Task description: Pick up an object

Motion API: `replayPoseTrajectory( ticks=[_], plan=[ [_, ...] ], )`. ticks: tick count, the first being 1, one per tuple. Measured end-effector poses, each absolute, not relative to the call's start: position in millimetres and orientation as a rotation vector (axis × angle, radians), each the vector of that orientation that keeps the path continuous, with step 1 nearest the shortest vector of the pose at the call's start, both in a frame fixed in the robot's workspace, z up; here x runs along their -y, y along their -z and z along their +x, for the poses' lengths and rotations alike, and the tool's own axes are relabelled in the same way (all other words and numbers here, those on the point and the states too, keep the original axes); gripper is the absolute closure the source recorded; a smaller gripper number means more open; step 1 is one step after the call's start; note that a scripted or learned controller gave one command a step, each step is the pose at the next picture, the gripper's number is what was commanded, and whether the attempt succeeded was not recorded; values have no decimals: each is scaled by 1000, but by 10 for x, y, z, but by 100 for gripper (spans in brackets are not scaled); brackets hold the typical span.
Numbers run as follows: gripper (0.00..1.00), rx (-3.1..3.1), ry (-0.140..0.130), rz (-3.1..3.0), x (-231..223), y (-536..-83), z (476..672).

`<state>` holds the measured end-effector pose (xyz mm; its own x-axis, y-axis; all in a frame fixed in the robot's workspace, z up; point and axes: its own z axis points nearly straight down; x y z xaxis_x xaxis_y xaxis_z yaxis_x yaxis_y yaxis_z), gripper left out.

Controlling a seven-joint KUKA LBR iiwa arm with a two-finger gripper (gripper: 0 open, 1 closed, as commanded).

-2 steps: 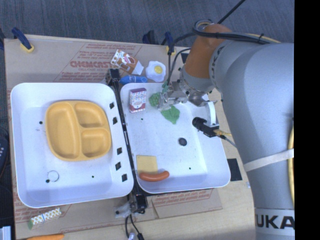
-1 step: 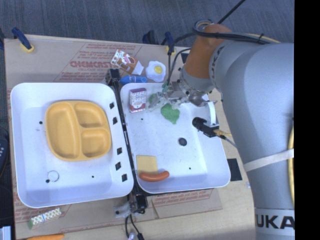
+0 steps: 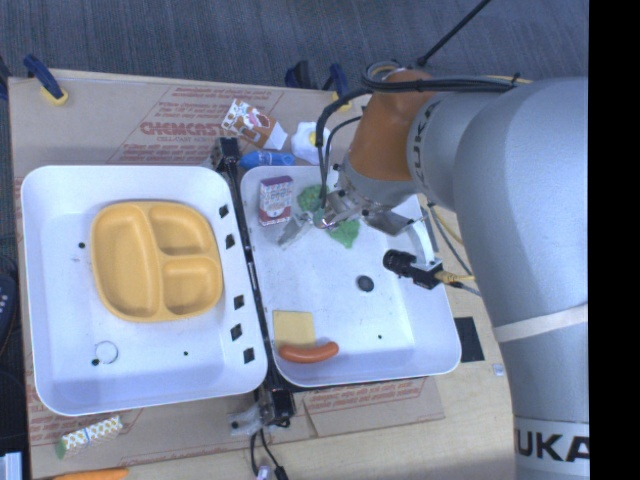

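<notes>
My gripper point(image 3: 306, 224) is down in the back part of the right bin point(image 3: 425, 343), under the orange-banded wrist point(image 3: 385, 138). It sits over a green leafy item point(image 3: 343, 234), right next to a small red and white box point(image 3: 275, 199). A yellow cheese slice point(image 3: 293, 325) and a sausage point(image 3: 308, 350) lie near this bin's front wall. A small dark round piece point(image 3: 365, 284) rests mid-bin. The arm hides what lies directly beneath the gripper.
The left bin point(image 3: 50, 368) holds a yellow divided plate point(image 3: 155, 258). Behind the bins lie a snack packet point(image 3: 246, 121) and a blue item point(image 3: 268, 158). A black clip row point(image 3: 240, 278) runs between the bins. The grey arm body point(image 3: 520, 268) covers the right side.
</notes>
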<state>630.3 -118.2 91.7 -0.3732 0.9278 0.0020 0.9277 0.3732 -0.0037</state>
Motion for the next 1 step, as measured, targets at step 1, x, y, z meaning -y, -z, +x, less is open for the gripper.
replayPoseTrajectory(
  ticks=[1],
  plan=[
    [0, 2454, -15, -1942, 1066, -914, 6541]
  ],
)
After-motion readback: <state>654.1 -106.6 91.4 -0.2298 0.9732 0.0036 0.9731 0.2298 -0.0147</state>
